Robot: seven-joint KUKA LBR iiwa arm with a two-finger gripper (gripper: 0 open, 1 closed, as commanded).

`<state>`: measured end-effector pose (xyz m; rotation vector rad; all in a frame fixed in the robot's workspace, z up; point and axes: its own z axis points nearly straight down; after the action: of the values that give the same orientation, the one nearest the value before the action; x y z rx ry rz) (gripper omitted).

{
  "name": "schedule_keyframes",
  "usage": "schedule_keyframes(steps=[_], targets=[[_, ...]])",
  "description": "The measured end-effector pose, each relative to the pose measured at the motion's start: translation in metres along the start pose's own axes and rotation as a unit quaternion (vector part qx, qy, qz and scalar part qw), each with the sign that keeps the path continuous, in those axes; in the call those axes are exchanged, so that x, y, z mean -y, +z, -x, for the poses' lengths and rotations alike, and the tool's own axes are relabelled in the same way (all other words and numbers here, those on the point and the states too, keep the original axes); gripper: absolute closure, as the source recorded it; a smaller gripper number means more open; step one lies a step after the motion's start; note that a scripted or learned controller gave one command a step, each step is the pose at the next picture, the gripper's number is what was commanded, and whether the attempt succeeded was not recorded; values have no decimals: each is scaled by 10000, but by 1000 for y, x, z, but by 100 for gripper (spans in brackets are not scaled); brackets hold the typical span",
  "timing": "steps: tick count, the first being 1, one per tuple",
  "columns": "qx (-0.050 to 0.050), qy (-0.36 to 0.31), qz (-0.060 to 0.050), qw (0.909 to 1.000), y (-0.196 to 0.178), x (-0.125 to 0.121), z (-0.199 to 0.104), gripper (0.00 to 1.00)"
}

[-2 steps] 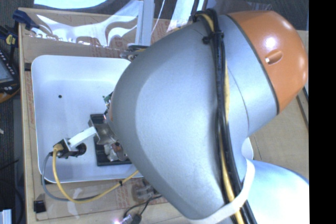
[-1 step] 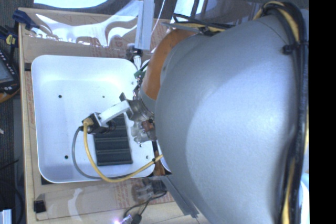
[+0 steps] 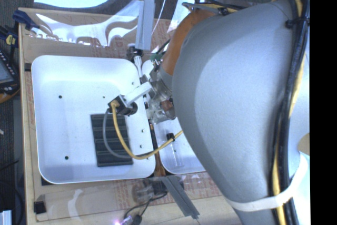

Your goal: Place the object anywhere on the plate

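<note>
A black ridged rectangular slab (image 3: 108,140) lies flat in the near right part of the left white bin (image 3: 63,87). The gripper (image 3: 157,107) hangs over the divide between the two bins, just right of the slab's far end and above it. The big grey arm with its orange band (image 3: 181,34) hides most of the gripper. I see nothing held between its fingers.
The arm (image 3: 237,103) covers nearly all of the right bin; only a near-left corner (image 3: 176,160) shows. Several small dark dots mark the left bin's floor. A metal rail (image 3: 145,21) stands behind the bins, and clutter lies at the bench's left edge (image 3: 8,71).
</note>
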<state>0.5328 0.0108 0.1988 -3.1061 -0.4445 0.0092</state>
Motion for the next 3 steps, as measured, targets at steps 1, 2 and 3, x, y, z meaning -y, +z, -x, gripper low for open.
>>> schedule_keyframes(steps=[1,2,3], targets=[[-3,-1035,-6,9946,9,15,55,100],[-5,136,7,9999,9,72,39,100],[-6,-191,1,9998,9,7,9,100]])
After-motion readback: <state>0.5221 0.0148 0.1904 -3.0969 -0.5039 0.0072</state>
